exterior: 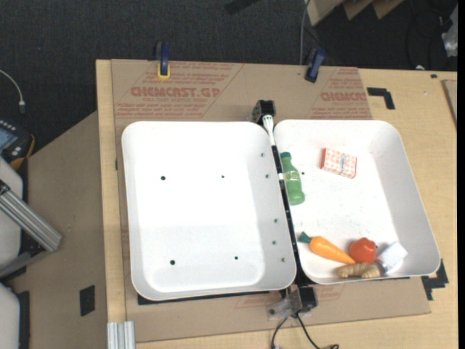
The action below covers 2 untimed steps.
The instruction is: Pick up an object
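Note:
The right bin [407, 195] holds several small objects. A green bottle [292, 178] lies along its left wall. A pink patterned box [339, 163] sits toward the back. At the front lie an orange carrot [327, 249], a red tomato [363, 250], a tan ginger root [359, 270] and a small white piece [393, 256]. The left bin [138, 217] stands beside it.
Both bins rest on a cardboard sheet [218, 86] clamped at the back by two blue clips [163, 55]. A black clamp [264, 111] joins the bins at the rear, another sits at the front [301, 298]. A metal rail [25, 217] stands at the far left.

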Motion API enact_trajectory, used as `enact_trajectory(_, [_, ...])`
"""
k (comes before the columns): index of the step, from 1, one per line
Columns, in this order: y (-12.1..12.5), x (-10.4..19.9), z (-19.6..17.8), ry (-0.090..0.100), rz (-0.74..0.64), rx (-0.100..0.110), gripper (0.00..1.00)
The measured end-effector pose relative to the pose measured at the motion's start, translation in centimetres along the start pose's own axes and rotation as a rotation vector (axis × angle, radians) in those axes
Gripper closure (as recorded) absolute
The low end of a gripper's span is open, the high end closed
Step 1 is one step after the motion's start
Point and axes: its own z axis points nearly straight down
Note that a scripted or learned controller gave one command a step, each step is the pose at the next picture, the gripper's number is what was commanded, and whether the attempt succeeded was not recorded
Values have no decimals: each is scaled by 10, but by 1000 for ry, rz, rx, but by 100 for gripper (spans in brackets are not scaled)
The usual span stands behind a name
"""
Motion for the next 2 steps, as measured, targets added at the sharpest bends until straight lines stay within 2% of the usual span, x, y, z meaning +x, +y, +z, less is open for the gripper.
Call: enact_trajectory(2, [2, 0, -21, -1, -1, -10, 100])
